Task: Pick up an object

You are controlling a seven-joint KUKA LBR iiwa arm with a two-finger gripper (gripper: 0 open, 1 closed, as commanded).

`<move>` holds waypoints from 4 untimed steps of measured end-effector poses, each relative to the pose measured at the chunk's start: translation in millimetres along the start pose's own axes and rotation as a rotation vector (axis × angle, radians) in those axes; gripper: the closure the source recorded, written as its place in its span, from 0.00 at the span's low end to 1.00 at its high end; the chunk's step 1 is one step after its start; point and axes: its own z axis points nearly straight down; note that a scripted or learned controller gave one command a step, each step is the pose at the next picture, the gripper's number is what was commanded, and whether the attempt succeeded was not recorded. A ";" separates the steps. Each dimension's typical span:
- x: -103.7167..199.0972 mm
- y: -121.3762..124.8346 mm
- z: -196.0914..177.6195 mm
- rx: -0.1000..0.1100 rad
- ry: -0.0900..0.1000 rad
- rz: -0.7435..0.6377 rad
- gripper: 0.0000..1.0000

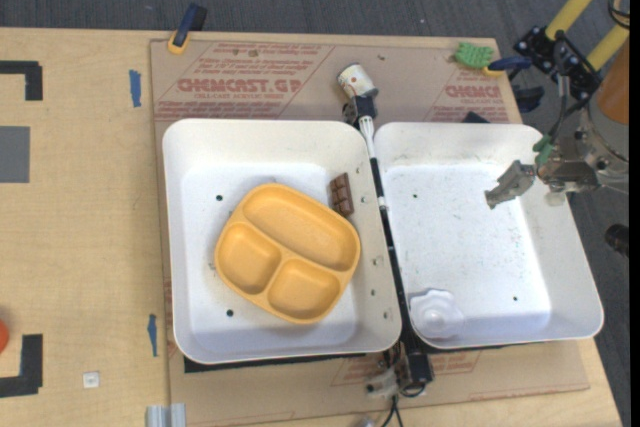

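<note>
Over the right bin [560,245], the gripper [508,185] hangs with jaws I cannot tell apart, while the yellow divided plate [288,252] in the left bin [190,215] looks light, stiff and slick, best pinched at its raised rim.

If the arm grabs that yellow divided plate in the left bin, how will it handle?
The yellow divided plate looks like moulded plastic, so probably stiff and light. It lies flat and wide, so unlikely to roll or tip. Its smooth, low rim may slip from the pincer.
</note>
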 end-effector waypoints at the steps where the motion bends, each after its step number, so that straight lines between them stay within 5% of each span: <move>1: 4.4 -45.6 130.1 0.002 0.001 0.241 0.00; 2: -49.5 -11.9 138.7 0.000 0.000 0.168 0.00; 3: -49.2 -11.2 128.8 -0.002 0.000 0.169 1.00; 4: -81.1 10.5 94.5 0.000 -0.001 0.407 1.00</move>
